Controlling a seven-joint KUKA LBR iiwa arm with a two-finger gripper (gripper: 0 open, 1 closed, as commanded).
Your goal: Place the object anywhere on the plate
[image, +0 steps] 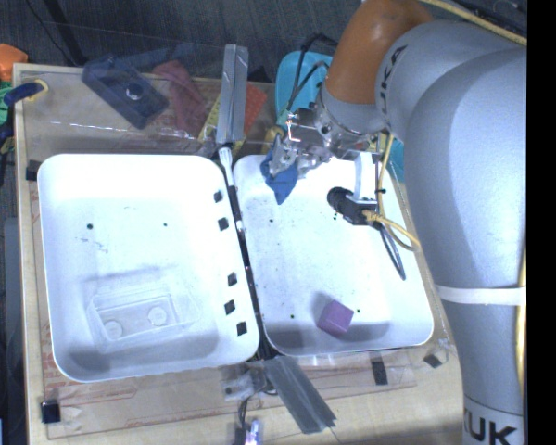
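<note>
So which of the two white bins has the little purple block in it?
The right bin, the one under the grey arm. The purple block lies near its front edge; the left bin holds a clear plastic tray instead.

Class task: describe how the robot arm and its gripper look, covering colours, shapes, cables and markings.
The bulky rounded grey arm carries an orange band above the wrist, black letters near its base, and yellow and black cables alongside. The small metallic gripper has blue on its tip.
</note>
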